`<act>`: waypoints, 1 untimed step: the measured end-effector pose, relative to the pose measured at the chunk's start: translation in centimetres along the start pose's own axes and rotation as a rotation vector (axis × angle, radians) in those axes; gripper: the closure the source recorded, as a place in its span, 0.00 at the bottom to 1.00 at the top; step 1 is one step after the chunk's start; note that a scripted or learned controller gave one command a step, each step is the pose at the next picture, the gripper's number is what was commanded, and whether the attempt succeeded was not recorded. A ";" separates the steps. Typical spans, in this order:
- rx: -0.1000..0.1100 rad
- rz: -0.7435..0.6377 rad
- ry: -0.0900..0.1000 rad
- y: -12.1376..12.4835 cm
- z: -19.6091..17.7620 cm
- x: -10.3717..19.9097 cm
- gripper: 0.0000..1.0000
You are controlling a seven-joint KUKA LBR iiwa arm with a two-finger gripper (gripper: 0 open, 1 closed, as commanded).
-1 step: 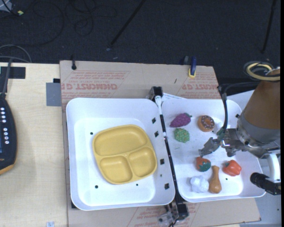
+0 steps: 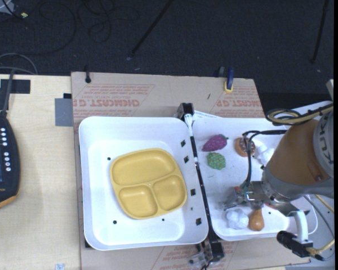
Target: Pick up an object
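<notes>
The pincer (image 2: 243,200) hung low in the right bin (image 2: 228,167), just above a white lump (image 2: 235,219). Whether it was clenched, I cannot tell. An orange piece (image 2: 256,219) lay beside, perhaps touching.

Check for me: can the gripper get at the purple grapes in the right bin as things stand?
Probably yes. The purple grapes lie uncovered near the far side of the right bin, apart from the green piece beside them. The gripper sits low in the same bin, nothing between.
</notes>
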State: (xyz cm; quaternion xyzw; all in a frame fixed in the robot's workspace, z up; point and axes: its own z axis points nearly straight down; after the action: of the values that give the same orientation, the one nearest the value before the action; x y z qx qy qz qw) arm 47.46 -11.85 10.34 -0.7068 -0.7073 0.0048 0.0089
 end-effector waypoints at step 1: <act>-0.013 0.000 -0.001 0.1 1.8 -6.0 0.00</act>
State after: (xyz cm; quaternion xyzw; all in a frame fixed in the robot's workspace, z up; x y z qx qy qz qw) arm 47.58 -17.83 8.52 -0.7069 -0.7073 0.0005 0.0041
